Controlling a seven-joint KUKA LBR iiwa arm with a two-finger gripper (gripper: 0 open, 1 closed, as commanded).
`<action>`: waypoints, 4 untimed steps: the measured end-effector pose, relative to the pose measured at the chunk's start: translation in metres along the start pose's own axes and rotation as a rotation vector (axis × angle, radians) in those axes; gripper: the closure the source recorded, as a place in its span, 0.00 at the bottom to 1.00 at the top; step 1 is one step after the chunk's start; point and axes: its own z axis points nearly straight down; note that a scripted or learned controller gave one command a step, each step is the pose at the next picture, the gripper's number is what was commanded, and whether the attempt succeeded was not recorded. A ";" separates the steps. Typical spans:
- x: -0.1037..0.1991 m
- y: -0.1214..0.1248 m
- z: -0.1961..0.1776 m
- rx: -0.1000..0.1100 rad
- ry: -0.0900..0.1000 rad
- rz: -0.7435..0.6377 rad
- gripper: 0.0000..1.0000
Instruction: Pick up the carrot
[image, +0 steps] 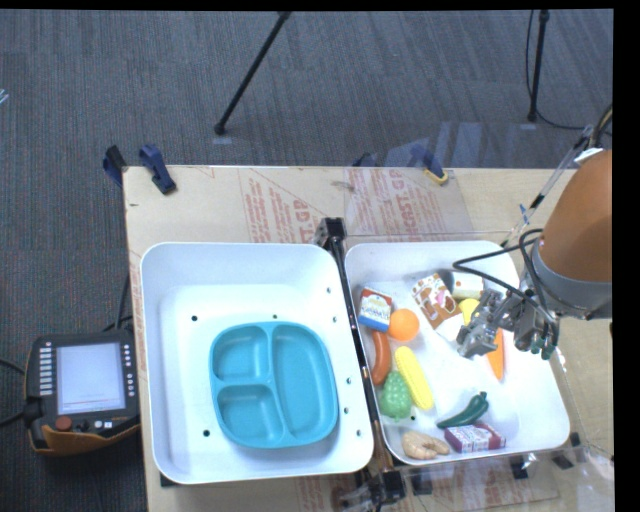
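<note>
The carrot is a small orange wedge lying in the right bin, near its right wall, with its tip pointing toward the front. My gripper hangs directly over the carrot's upper end and hides that part. The grey wrist and orange band reach in from the right edge. Whether the gripper touches the carrot cannot be made out.
Several toy foods crowd the right bin: a snack packet, an orange ball, a yellow corn cob, a green chili and a red box. A blue divided plate sits in the left bin.
</note>
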 end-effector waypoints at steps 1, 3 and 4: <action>0.021 -0.039 0.040 0.003 0.008 0.085 1.00; -0.003 -0.085 0.005 0.002 0.004 -0.203 1.00; 0.021 -0.029 0.146 -0.001 0.016 -0.282 1.00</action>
